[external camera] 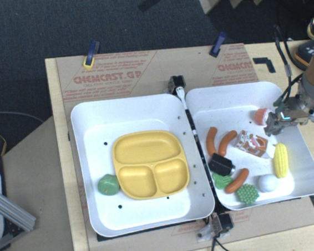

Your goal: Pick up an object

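The right bin [303, 185] holds several toy foods. Among them are two orange sausages [211, 140] [227, 141], a third sausage [241, 179], a black block [221, 164], green broccoli [248, 194], a white ball [268, 183], a yellow corn cob [281, 159] and a clear-wrapped brown item [253, 142]. My gripper [275, 122] hangs over the bin's right upper part. It is just right of a salmon-coloured piece [260, 116] and above the wrapped item. Nothing can be seen held in it.
The left bin [90, 129] carries a yellow divided plate [150, 163] and a green ball [108, 184]. A black divider strip [192, 129] runs between the bins. Clamps [89, 55] [217, 44] sit at the board's far edge, and cables trail at the right.
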Controlling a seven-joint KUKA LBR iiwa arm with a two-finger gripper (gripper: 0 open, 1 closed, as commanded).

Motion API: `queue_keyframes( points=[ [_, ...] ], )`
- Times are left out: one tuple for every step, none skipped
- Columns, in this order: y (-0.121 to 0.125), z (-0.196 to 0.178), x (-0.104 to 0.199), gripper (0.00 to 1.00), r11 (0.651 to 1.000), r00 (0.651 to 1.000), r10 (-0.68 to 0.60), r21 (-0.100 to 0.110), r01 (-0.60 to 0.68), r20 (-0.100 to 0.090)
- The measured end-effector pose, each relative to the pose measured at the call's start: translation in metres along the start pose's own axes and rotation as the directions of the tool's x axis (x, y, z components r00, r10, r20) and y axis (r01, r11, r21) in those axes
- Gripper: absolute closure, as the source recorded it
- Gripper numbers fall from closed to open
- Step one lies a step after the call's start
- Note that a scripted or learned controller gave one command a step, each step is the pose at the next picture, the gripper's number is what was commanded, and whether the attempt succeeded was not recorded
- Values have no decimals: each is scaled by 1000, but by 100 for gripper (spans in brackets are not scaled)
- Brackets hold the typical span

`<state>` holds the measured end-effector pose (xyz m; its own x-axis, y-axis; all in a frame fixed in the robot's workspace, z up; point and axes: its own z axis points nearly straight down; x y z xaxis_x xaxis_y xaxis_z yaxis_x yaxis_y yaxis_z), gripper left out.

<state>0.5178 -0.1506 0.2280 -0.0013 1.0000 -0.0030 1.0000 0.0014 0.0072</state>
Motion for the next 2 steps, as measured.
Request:
queue_keyframes(
  points=[
    [45, 8, 38, 100, 1000, 1000, -4, 2, 4, -2],
    [84, 13, 74, 100, 1000, 1000, -4, 2, 4, -3]
  ],
)
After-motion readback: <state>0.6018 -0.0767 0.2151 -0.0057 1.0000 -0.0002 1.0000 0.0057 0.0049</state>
